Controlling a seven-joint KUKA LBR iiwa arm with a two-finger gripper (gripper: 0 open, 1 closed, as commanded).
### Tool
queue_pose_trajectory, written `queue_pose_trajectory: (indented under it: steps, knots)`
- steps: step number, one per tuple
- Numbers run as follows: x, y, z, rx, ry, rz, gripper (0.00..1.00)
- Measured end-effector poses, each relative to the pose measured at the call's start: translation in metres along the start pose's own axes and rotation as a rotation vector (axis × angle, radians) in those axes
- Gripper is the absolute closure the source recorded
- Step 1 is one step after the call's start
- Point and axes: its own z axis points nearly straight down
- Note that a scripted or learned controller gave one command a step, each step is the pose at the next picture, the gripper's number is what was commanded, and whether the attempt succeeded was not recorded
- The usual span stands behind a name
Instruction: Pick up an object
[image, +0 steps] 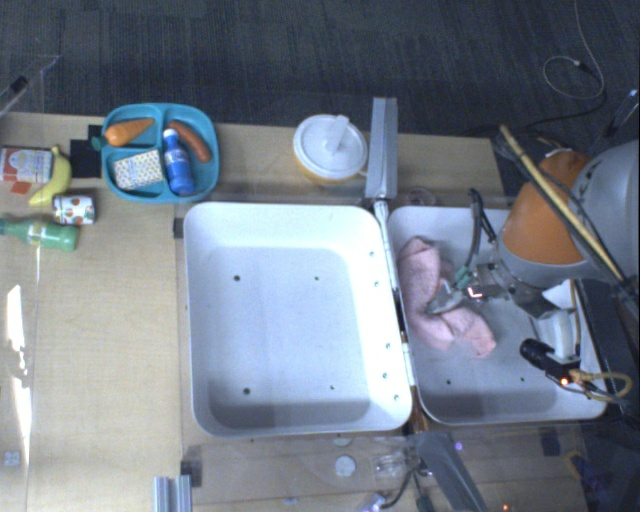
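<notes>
Camera view: gripper (452, 296) down on the pink cloth (440, 297) in the right bin (500, 400).

The cloth lies directly under and around the gripper, a soft, crumpled pink bundle with one lobe stretching up past the gripper and a fatter fold bulging below it; how wide the gripper stands I cannot tell, since its tips are buried in the folds. The likely trouble is a thin pinch: catching only a top wrinkle would let the limp fabric slide free on the lift, or one end could drag along the bin wall to the gripper's left. Farther left sits the left bin (285, 320), and beyond it on the counter (100, 350) a blue tray (160, 150) of toy food and a lidded cup (330, 148).
</notes>
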Motion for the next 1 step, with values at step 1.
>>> queue_pose_trajectory:
  steps: [1]
  knots:
    - [-0.0099,0.0701,0.0020,0.001,0.001,-0.027,0.00]
